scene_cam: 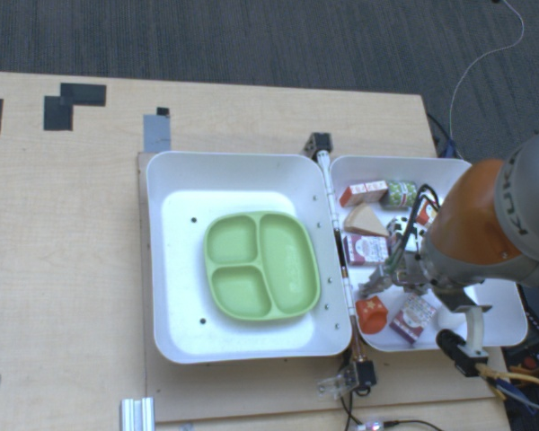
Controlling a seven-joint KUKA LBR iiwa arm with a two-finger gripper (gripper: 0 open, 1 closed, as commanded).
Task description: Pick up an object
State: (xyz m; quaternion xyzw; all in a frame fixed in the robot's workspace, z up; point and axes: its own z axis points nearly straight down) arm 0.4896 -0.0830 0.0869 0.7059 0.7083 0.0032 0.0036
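Green three-part tray (261,266), smooth plastic, rounded corners, inside left bin (166,268). Right of tray, in right bin (512,326): red-white carton (364,190), green packet (401,192), tan wedge (366,220), maroon box (368,250), red tomato-like item (371,314), clear wrapped pack (413,317). No lettering legible. Gripper (386,277) low over maroon box; grip state cannot be made out. Orange-banded arm (481,223) over bin's right half.

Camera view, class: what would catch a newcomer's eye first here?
The pale green divided plate lies in the middle of the left bin. On the right, the grey arm's orange band hangs over the right bin, crowded with small items such as a red one near its front.
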